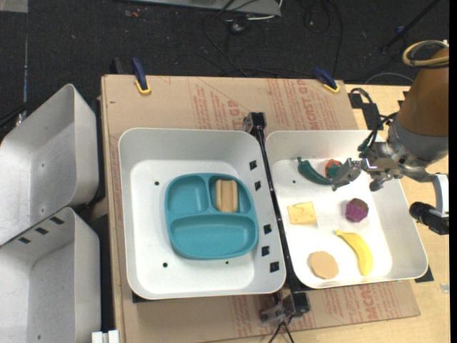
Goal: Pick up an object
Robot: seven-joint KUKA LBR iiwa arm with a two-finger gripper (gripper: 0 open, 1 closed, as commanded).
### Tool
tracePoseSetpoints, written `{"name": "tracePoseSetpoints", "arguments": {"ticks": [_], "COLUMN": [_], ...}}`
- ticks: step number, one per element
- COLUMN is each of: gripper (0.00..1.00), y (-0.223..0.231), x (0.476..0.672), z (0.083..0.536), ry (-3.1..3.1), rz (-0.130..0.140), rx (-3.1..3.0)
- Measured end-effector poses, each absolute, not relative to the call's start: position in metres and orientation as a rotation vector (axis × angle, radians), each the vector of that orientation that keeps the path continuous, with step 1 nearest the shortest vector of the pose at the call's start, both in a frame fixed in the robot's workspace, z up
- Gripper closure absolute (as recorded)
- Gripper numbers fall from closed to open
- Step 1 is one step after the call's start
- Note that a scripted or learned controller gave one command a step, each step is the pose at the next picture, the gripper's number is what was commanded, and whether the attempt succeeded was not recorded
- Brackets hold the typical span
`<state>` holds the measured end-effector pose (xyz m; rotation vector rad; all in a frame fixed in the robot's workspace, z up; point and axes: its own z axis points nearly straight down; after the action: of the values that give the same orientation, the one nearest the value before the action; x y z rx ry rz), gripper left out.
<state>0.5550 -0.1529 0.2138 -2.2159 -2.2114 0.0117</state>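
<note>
The right white bin (400,213) holds several toy foods. A green pepper (312,171) and a red tomato (333,168) lie at its back. A yellow cheese wedge (302,213), a purple plum (356,210), a banana (357,251) and a tan cookie (323,264) lie nearer the front. My gripper (359,179) hangs over the back of this bin, just right of the tomato and above the plum. It is open, with nothing between its fingers.
The left white bin (139,191) bears a teal divided tray (211,227) with a tan bread piece (226,195) in its upper right compartment. A black divider (265,191) runs between the bins. Spare white bins (43,156) stand at far left.
</note>
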Motion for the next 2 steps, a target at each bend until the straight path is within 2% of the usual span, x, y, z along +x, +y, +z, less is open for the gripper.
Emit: {"name": "tracePoseSetpoints", "arguments": {"ticks": [1,2], "gripper": [0.0,0.0], "y": [-0.153,-0.149], "x": [0.558,0.566], "z": [0.221,0.162], "ry": [-2.222,-2.218], "rz": [0.0,0.005], "rx": [-2.22,-2.218]}}
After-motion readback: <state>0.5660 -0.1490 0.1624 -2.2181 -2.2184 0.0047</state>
